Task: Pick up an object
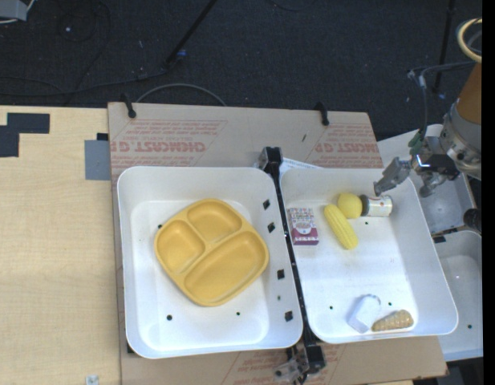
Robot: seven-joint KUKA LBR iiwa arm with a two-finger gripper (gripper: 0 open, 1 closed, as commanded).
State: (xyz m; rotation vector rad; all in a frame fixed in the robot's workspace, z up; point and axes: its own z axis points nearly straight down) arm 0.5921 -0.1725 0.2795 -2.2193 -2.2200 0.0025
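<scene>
My gripper (409, 180) hangs over the far right corner of the right bin (407, 275), open, with nothing between its fingers. Just left of its left finger (387, 180) lies a yellow ball with a white stub (361, 206). A yellow corn cob (341, 226) lies beside that, and a small pink box (302, 225) sits near the divider. At the bin's near side rest a white curved piece (361, 311) and a tan bread-like piece (392, 321).
The left bin (143, 295) holds a yellow divided plate (213, 251). A black divider bar (283, 247) runs between the bins. Cardboard (231, 139) lies under both bins, and a wooden bench top (46, 255) extends to the left.
</scene>
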